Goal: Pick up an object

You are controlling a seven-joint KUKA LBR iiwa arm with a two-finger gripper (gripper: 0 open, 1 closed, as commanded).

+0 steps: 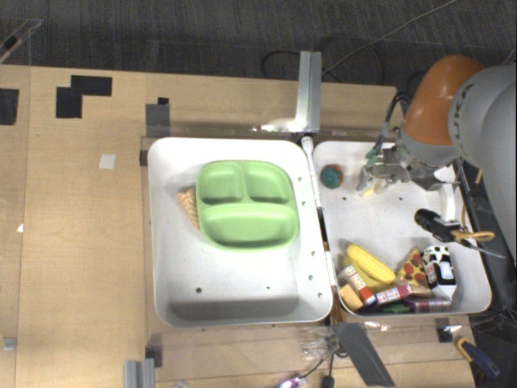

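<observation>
Right bin (380,233): small dark-green ball (331,176), round.

In the right bin (482,297), bare floor spans the centre; toys crowd its 6 o'clock edge, and a teal ball (331,175) sits at 10 o'clock.
</observation>
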